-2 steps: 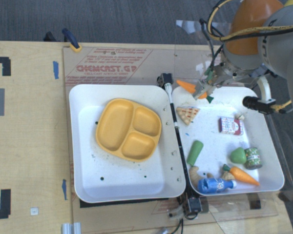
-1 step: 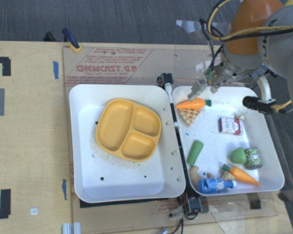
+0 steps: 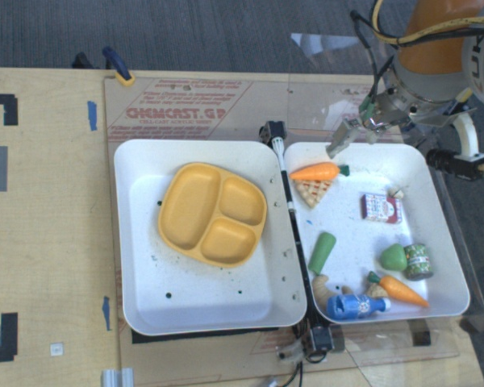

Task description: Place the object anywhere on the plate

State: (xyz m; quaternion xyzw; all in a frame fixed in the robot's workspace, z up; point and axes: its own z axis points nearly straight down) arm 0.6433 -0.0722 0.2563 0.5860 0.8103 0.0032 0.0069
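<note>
Left bin (image 3: 137,297): a shallow white bin on the left of the bench; it holds the plate and a few dark specks on its floor.
Plate (image 3: 212,214): a yellow plate with three compartments, lying slightly turned in the middle of the left bin; nothing lies in any compartment.
Right bin (image 3: 448,240): a shallow white bin touching the left bin along a dark divider; it holds all the loose objects.
Waffle piece (image 3: 315,191): a tan wedge near the right bin's upper left corner, touching the underside of the upper carrot.
Upper carrot (image 3: 316,172): a toy carrot, orange with a green top pointing right, lying near the bin's upper edge, just below and left of the gripper.
Green cylinder (image 3: 322,253): tilted, lying near the bin's left wall, below the waffle piece.
Blue bottle (image 3: 355,305): lying on its side at the bin's lower edge.
Red packet (image 3: 381,208): flat, in the middle of the bin's upper half, below the gripper.
Lower carrot (image 3: 398,289): a second orange carrot, lying just right of the blue bottle.
Green items (image 3: 406,258): a plain green piece and a speckled green one, touching, near the right wall.
Gripper (image 3: 347,138): above the right bin's upper edge, over its rim; it carries nothing that can be seen, and whether it is wide or narrow cannot be told.
Task object: which object is meant cannot be told; all of them lie in the right bin, apart from the plate.
</note>
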